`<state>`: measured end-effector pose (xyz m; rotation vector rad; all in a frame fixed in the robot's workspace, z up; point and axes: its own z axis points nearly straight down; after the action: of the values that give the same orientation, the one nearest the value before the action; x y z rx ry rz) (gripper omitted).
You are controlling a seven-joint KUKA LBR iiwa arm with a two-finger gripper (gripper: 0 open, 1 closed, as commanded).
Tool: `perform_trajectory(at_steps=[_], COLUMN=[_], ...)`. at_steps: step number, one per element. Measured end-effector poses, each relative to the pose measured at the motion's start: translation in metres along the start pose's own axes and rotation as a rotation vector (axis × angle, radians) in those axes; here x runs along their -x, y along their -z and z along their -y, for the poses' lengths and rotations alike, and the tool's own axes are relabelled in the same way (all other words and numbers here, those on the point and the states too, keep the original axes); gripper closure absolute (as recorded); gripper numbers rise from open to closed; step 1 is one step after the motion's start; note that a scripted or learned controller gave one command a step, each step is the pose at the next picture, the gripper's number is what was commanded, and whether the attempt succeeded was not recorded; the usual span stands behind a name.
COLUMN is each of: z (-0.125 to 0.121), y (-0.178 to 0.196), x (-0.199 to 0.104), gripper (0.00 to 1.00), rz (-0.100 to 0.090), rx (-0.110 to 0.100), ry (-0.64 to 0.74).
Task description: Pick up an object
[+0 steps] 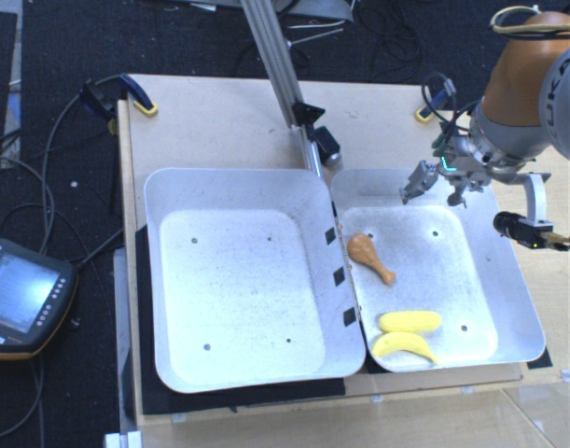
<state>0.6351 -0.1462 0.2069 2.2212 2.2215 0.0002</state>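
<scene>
- Where the right bin (508,292) meets its left wall lies a toy chicken drumstick (370,256), smooth tan plastic, bulbous at one end and tapering to a thin bone.
- Near the front rim lie two glossy yellow bananas (408,333), curved, side by side.
- Above the bin's far edge hangs the gripper (443,183), fingers spread, holding nothing.
- Beside it sits the left bin (173,203), shallow white.

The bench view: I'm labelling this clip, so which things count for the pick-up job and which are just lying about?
For the job:
- toy chicken drumstick
- yellow banana
- yellow lemon-like piece
- right bin
- pincer, above the right bin's far edge

Lying about:
- left bin
- teach pendant
- corner clamps
- aluminium camera post
</scene>
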Motion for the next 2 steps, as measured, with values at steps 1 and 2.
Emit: perform_trajectory(at_steps=[1, 2], z=[0.0, 0.003], y=[0.0, -0.045], x=[0.0, -0.006], gripper=[0.0, 0.0], rz=[0.0, -0.001], rx=[0.0, -0.004], ry=[0.0, 0.0])
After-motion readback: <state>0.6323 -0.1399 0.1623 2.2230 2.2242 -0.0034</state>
